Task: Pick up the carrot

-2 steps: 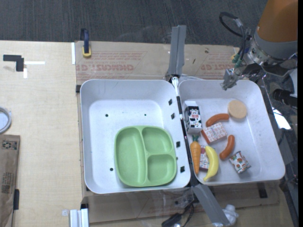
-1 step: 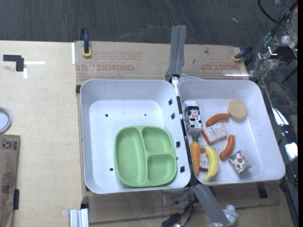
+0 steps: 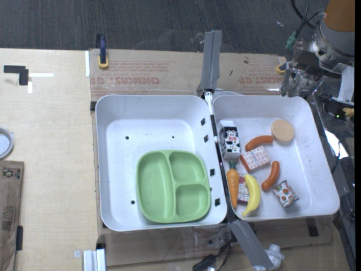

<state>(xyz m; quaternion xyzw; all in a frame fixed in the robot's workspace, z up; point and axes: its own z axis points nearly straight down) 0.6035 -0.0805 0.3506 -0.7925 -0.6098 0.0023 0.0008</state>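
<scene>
In the right bin [image 3: 316, 123], carrot [image 3: 232, 186] beside banana [image 3: 251, 195], jaws' state unclear, arm [image 3: 333, 27] above far corner

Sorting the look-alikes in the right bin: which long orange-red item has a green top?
The orange carrot, lying against the bin's left wall beside the yellow banana. The two reddish sausages have plain rounded ends.

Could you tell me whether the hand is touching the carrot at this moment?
Apart. The camera view shows the hand above the far right corner of the right bin, while the carrot lies by the bin's left wall, with other items between them.
</scene>
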